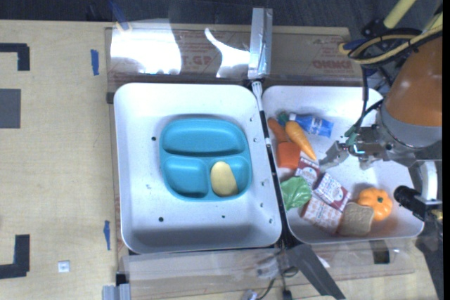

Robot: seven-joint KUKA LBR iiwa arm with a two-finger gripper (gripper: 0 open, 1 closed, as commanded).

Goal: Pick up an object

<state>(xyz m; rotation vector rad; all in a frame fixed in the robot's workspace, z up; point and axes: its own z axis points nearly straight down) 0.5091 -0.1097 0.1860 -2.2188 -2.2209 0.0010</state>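
The right bin holds a heap of toy food. In it are a carrot, a blue bottle, an orange block, a green leafy piece, red-and-white packets, a brown bread slice and a small orange pumpkin. My gripper hangs over the middle of this bin, just right of the carrot. It is open, with nothing between its fingers. The arm's orange band rises at the right.
The left bin carries a blue compartment tray with a yellow oval item in its lower right section. A metal divider stands behind the two bins. Cables hang at the upper right.
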